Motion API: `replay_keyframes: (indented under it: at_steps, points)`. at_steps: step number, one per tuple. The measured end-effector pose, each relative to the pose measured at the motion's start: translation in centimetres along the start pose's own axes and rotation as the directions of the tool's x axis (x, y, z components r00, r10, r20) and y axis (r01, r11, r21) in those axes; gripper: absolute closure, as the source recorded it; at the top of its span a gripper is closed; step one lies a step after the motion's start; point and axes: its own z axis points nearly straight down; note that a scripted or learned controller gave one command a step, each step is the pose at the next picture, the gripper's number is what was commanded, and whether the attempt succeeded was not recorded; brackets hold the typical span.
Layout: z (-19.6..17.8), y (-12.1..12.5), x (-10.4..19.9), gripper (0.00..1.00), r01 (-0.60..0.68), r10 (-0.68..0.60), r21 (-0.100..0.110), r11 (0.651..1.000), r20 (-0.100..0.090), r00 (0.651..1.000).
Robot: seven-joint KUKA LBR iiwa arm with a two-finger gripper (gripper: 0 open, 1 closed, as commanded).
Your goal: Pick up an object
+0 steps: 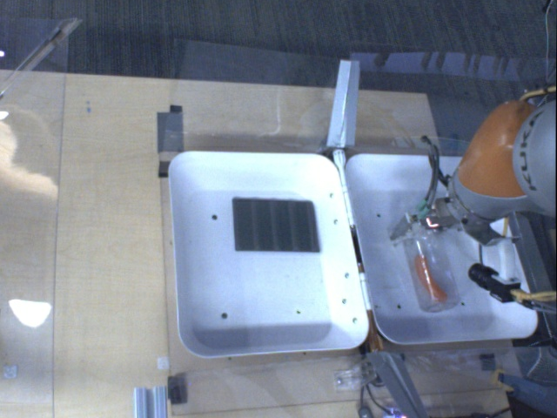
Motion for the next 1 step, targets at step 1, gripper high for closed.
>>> replay_keyframes:
  at_steps: [1]
  points:
    - [-0.15, -4.37, 0.23, 0.0, 0.108, -0.108, -0.004, 0.994, 0.002, 0.994]
